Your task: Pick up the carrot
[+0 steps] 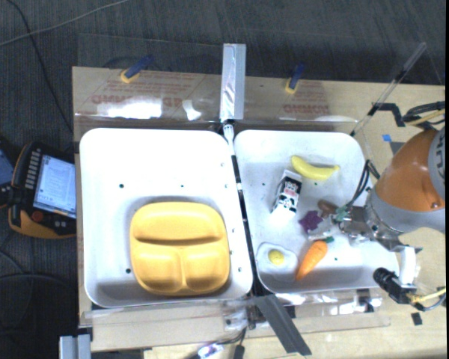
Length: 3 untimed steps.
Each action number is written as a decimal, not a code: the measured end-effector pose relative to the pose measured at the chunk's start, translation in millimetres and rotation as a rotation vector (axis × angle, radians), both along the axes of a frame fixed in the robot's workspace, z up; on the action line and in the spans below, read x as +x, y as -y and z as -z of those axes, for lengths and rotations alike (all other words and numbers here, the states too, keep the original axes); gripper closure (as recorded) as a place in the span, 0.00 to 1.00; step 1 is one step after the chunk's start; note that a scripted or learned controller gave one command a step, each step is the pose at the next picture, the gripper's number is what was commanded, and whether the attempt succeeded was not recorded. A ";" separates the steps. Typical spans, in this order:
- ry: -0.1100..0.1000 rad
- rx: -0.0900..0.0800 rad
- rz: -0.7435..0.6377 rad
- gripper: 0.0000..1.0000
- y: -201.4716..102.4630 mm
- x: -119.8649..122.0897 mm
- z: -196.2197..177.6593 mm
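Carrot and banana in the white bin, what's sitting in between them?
The camera view shows a small purple toy between the carrot and the banana, resting on the bin's white floor.

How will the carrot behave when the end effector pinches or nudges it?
The carrot looks like a smooth moulded toy, so probably stiff and light. Its taper suggests fingers could slide toward the narrow tip. Lying on its side on the right bin floor beside the fried egg, it may roll or pivot if nudged.
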<state>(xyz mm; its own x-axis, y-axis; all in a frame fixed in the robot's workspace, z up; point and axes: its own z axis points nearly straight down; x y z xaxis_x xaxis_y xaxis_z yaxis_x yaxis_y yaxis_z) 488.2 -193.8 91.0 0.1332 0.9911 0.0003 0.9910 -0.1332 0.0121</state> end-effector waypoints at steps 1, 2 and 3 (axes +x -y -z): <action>-0.014 0.001 -0.152 0.00 -46.5 -4.7 -22.2; -0.005 0.001 -0.362 0.00 -24.3 -1.3 0.5; 0.004 -0.013 -0.630 0.00 -21.2 1.5 -0.5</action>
<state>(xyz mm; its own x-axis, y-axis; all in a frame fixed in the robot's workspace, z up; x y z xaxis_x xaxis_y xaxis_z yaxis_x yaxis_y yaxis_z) 489.7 -172.6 91.5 -0.4760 0.8793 -0.0131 0.8792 0.4762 0.0132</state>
